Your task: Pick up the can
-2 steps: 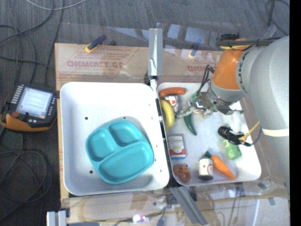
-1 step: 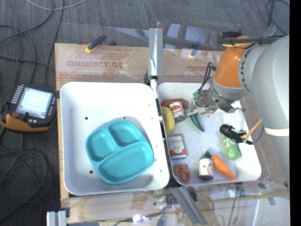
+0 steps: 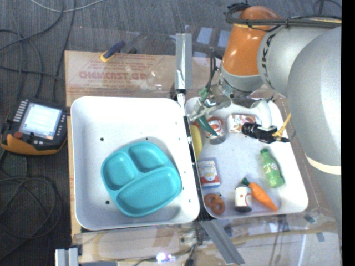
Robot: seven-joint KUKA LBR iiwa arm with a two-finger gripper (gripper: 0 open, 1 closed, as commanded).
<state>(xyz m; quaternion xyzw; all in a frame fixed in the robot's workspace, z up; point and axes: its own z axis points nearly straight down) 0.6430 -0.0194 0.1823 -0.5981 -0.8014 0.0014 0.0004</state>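
Note:
A can (image 3: 217, 129) with a red and white label and a silver rim stands near the back left of the right bin (image 3: 294, 195). My gripper (image 3: 203, 119) hangs right at the can's left side, its fingers spread apart. One teal-tipped finger (image 3: 212, 128) lies against the can and the other points toward the bin's left wall. The can rests on the bin floor and is not between the fingers.
In the right bin lie a banana (image 3: 196, 141), a small box (image 3: 208, 172), a brown donut (image 3: 214, 203), a short cylinder with a dark top (image 3: 242, 198), a carrot (image 3: 262, 196), a green bottle (image 3: 272, 168) and a red-white packet (image 3: 242, 120). The left bin (image 3: 89, 121) holds a teal divided plate (image 3: 142, 176).

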